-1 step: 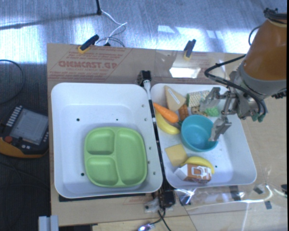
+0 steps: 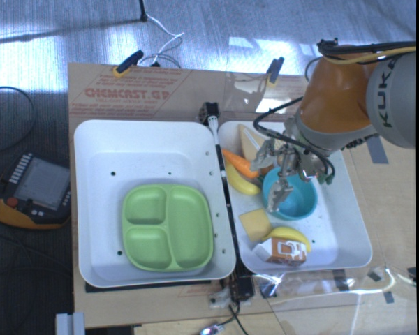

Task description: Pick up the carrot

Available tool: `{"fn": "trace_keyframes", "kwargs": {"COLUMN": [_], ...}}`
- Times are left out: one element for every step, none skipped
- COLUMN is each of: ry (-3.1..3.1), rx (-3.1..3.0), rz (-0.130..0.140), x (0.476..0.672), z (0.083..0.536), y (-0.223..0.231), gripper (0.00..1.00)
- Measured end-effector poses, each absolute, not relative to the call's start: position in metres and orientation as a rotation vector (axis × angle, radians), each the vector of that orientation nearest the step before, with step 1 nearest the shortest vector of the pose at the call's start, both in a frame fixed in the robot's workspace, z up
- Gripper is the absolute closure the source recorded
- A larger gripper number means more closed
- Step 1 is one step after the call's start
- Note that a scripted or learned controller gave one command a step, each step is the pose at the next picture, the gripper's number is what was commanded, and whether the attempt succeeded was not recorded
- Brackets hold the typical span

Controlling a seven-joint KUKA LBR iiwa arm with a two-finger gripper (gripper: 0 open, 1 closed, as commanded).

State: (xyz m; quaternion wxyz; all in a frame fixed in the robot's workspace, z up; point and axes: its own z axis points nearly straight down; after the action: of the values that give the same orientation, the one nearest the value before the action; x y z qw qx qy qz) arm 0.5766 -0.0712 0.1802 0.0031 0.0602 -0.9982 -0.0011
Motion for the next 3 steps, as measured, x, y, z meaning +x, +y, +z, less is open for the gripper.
{"fn": "trace_keyframes", "kwargs": {"ry": [-3.136,-3.114,-3.086], "rx": [-0.194,-0.473,-0.679], "rz": [0.000,0.007,-0.002], "x": [0.600,0.626,0.588], "z": [0.130,0.096,0.092], "y": [-0.106,-0.097,-0.096], "gripper": [0.00,0.00,0.00]}}
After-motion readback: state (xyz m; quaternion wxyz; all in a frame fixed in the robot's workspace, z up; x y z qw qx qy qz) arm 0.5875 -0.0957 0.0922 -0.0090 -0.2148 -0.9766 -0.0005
